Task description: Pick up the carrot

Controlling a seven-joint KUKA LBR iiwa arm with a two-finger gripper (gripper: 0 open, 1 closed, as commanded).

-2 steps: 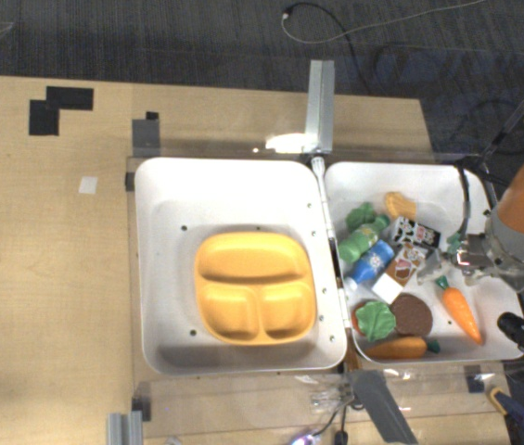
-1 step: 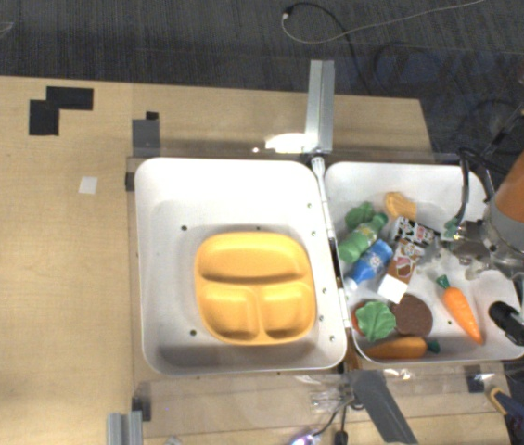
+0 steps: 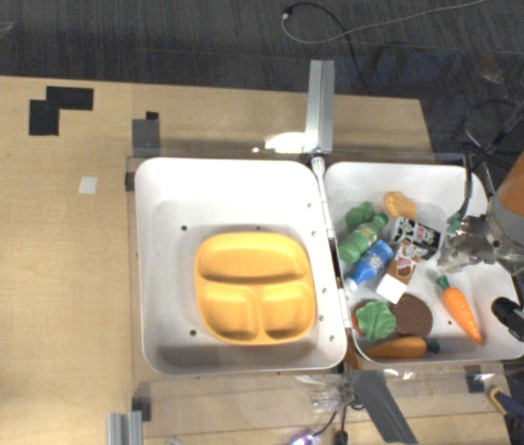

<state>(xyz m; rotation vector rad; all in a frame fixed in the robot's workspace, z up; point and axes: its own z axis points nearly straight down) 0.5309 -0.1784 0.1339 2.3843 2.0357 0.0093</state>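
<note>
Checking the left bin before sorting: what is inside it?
The left bin holds a yellow divided tray with three compartments, all bare. What lies under the tray is covered.

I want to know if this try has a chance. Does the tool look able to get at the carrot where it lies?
Probably yes. The carrot lies in the open on the right bin's floor with nothing on top of it, and the tool hangs just above its leafy end. The bin wall nearby might cramp the approach.
</note>
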